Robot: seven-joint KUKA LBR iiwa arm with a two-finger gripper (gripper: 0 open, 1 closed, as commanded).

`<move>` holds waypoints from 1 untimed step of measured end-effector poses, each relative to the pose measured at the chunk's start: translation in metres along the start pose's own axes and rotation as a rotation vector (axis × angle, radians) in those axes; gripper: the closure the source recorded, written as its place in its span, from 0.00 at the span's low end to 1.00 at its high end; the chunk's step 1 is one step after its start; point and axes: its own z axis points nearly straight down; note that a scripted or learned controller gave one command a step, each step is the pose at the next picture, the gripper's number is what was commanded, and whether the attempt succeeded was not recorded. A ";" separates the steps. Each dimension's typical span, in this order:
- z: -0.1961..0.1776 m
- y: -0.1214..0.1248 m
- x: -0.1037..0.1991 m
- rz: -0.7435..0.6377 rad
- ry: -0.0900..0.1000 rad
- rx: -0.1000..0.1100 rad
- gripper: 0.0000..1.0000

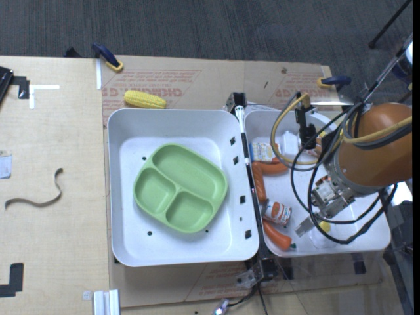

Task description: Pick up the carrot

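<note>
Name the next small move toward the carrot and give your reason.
Probably shift the tool down-left in the camera view to sit over the carrot. The carrot lies near the right bin's front-left corner, just below a small can, while the tool hovers beside it, not above it.

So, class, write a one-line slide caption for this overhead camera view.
Grey arm hangs over the right bin near a carrot; a green plate sits in the left bin.

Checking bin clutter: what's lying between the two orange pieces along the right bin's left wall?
In the camera view, a small labelled bottle lies between the upper orange piece and the lower one.
</note>
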 end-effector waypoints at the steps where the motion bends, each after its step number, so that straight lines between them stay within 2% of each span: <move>1: 0.043 0.001 -0.011 0.286 0.002 0.001 0.00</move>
